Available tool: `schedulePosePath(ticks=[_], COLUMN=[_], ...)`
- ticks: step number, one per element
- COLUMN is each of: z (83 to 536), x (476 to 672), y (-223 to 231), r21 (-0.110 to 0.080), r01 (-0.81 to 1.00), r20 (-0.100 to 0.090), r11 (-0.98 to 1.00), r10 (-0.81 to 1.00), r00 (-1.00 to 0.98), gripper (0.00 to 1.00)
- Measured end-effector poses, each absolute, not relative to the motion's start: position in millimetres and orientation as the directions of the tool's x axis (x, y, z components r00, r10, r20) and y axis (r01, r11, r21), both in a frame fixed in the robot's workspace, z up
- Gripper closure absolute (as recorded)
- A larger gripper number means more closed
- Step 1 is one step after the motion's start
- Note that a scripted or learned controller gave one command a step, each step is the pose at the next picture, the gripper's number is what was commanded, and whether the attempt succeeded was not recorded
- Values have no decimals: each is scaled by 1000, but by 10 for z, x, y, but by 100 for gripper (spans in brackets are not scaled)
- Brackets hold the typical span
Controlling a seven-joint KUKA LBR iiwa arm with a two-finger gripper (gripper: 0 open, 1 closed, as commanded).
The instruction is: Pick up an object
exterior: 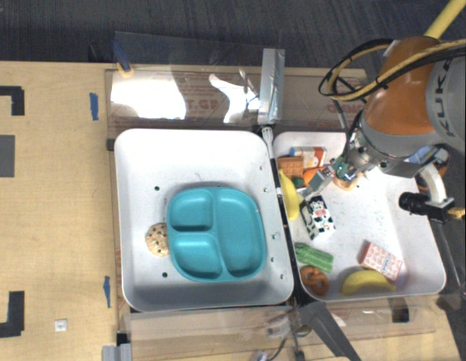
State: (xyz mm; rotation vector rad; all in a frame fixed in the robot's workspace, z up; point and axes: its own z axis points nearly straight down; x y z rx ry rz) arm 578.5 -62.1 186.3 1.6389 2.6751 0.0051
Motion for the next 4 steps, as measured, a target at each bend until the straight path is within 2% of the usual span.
schedulePosePath(ticks=[1, 2, 3, 4], z=[1847, 1843, 1846, 1848], x=[5257, 5477, 5568, 5422], y=[-262, -354, -302, -384], r21=[0, 2, 2, 0], r01=[851, 967, 924, 845], r20=[1, -1, -2, 1], r11=[526, 256, 382, 535], r10=[851, 967, 924, 845], r00=[-526, -256, -382, -535], gripper=[0, 0, 0, 0])
